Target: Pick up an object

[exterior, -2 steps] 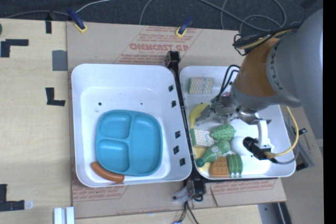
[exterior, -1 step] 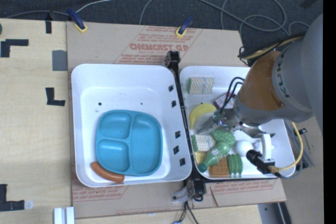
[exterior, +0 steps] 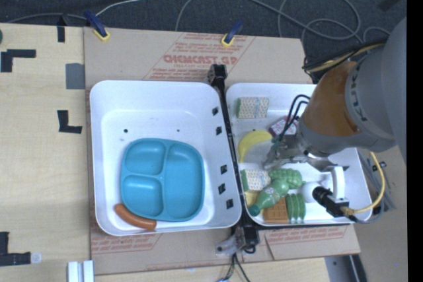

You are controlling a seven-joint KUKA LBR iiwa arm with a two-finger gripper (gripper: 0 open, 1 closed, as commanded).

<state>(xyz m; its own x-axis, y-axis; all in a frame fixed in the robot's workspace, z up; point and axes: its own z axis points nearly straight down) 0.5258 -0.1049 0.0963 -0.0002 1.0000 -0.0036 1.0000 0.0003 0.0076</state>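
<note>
A: Where are the pickable objects?

B: Mostly in the right bin (exterior: pixel 370 191). Yellow banana-like piece (exterior: pixel 253 141) near its middle-left, green broccoli-like toy (exterior: pixel 285 179) just below it, a green bottle-shaped piece (exterior: pixel 263 199) touching the broccoli's lower left, a waffle-coloured square (exterior: pixel 275 211) at the front edge with a dark green piece (exterior: pixel 295 207) beside it.

A: Anything else in there?

B: A small patterned packet (exterior: pixel 253 107) near the back wall, another pale packet (exterior: pixel 254 177) by the divider.

A: Gripper?

B: Gripper (exterior: pixel 277 156) sits low over the right bin, between the banana piece and the broccoli. Can't tell whether it is spread or clenched; the wrist hides it. Nothing visibly between its tips.

A: Arm?

B: Grey arm (exterior: pixel 380 99) with orange band comes in from the right, covering the bin's right half.

A: Left bin?

B: Left bin (exterior: pixel 112 99) holds a blue divided plate (exterior: pixel 162 178), with an orange sausage-shaped toy (exterior: pixel 135 216) touching its front-left rim. Both bins rest on cardboard (exterior: pixel 192 56) on the table (exterior: pixel 33 162).
</note>
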